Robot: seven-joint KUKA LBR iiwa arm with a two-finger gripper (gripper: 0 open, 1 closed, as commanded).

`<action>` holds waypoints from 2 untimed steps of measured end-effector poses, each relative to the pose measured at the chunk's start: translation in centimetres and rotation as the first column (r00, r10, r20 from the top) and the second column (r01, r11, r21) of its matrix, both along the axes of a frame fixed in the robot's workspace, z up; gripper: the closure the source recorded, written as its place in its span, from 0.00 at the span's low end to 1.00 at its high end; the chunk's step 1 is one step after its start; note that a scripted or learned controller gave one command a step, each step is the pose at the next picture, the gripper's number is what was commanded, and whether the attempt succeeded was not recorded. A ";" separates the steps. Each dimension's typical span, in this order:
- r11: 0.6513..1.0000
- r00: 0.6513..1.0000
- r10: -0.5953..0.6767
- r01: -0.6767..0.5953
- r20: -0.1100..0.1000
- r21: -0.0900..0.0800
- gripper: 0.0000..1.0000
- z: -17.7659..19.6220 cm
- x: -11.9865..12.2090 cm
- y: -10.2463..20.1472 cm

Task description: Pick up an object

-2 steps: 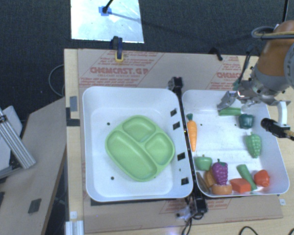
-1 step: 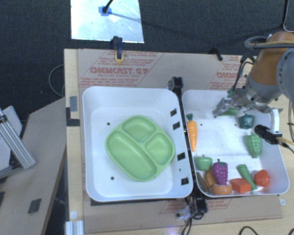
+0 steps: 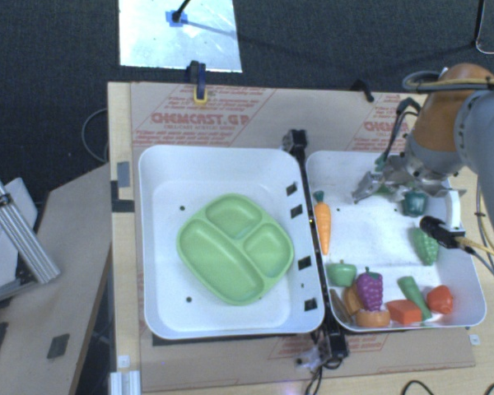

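Carrot (image 3: 322, 225), long axis running toward the camera, lies left of the gripper (image 3: 370, 186); its jaws' state I cannot tell.

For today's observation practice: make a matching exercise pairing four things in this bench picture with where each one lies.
Things:
1. green divided plate
2. toy carrot
3. purple grapes
4. red tomato

Places:
A. right bin, near front corner on the arm's side
B. right bin, along the wall beside the left bin
C. middle of the left bin
D. right bin, front edge, among piled toys

Pairs: 1-C, 2-B, 3-D, 4-A
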State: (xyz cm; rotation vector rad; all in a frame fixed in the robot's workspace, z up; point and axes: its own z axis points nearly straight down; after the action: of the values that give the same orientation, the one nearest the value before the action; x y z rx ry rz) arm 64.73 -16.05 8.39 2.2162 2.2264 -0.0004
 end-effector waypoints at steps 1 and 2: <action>1.000 1.000 0.002 -0.002 0.005 -0.001 1.00 1.3 0.1 0.0; 1.000 1.000 0.001 -0.001 0.006 -0.001 1.00 6.1 1.1 -0.1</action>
State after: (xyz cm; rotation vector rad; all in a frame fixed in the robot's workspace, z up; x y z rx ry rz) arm 65.88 -16.18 14.47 2.2118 2.2240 0.0052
